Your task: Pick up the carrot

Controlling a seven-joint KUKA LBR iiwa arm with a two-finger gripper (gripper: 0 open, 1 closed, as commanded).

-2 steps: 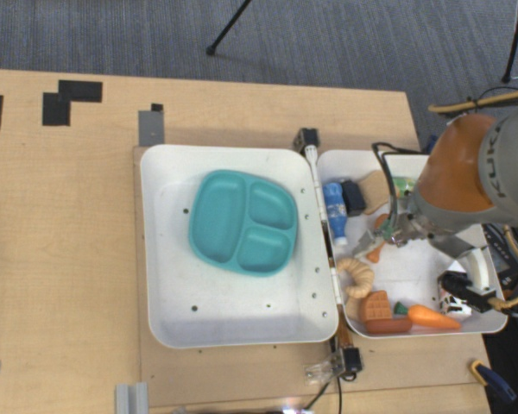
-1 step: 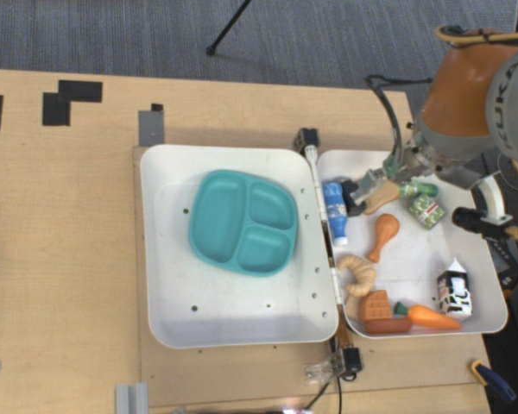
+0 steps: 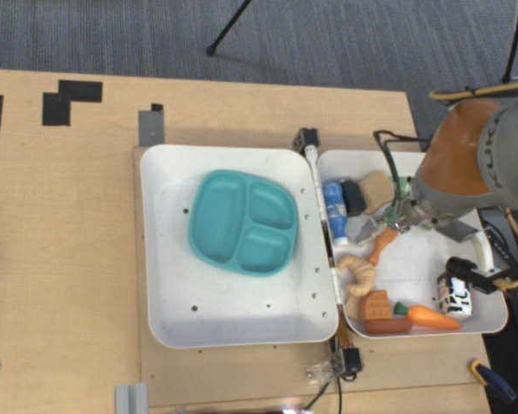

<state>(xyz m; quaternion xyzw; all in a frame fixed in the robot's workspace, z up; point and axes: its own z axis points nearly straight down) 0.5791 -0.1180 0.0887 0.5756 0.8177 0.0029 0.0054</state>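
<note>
An orange carrot (image 3: 433, 317) with a green top lies along the front wall of the right bin (image 3: 492, 317). A second, slimmer orange piece (image 3: 381, 246) lies tilted in the middle of that bin. Its upper end sits right under my gripper (image 3: 392, 223). The gripper hangs low over the bin's middle, on the grey arm with the orange band (image 3: 456, 158) coming from the right. It is well back and left of the green-topped carrot.
The right bin also holds a blue bottle (image 3: 332, 203), a black item (image 3: 353, 197), a tan croissant (image 3: 359, 272), a brown waffle block (image 3: 375, 307) and a black-and-white toy (image 3: 456, 296). A teal divided plate (image 3: 242, 222) lies in the left bin (image 3: 168, 257).
</note>
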